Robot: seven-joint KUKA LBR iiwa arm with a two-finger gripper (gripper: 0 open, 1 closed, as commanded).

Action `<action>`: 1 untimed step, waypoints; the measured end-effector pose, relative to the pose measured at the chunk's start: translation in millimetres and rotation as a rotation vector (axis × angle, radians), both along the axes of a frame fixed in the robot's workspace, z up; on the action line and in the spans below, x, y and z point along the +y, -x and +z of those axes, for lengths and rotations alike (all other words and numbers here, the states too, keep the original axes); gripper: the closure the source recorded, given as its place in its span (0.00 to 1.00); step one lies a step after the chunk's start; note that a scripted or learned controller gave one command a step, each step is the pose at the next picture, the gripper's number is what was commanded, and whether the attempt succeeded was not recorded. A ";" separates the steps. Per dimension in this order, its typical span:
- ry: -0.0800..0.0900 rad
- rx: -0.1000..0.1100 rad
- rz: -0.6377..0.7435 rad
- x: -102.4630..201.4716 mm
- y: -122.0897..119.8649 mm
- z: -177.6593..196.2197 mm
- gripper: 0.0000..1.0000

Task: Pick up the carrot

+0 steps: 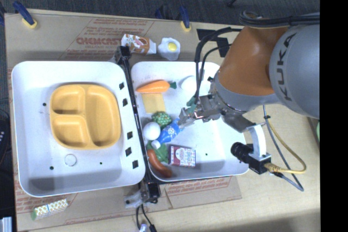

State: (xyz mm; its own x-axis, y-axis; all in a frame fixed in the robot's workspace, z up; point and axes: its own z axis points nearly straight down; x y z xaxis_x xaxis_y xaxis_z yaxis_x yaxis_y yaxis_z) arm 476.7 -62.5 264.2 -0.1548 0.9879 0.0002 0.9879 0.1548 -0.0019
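— So where does the orange tapered carrot (153,86) lie?

— At the far left of the right-hand shallow white bin (215,167), just beyond a yellow cheese-like block (153,101), its green tip pointing right.

— And the two-finger gripper (187,115)?

— Low over the bin's middle, right of the carrot and apart from it, near a blue bottle (169,132). How wide it stands, I cannot tell; nothing shows in its grasp.

— The left bin (32,171)?

— A yellow divided tray (85,115).

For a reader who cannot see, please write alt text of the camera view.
A grey and orange robot arm reaches into the right white bin, its pincer below an orange carrot among small toy foods. The left bin holds a yellow divided tray.
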 end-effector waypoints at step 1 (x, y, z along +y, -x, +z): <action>0.000 0.000 -0.034 -24.9 0.1 53.8 1.00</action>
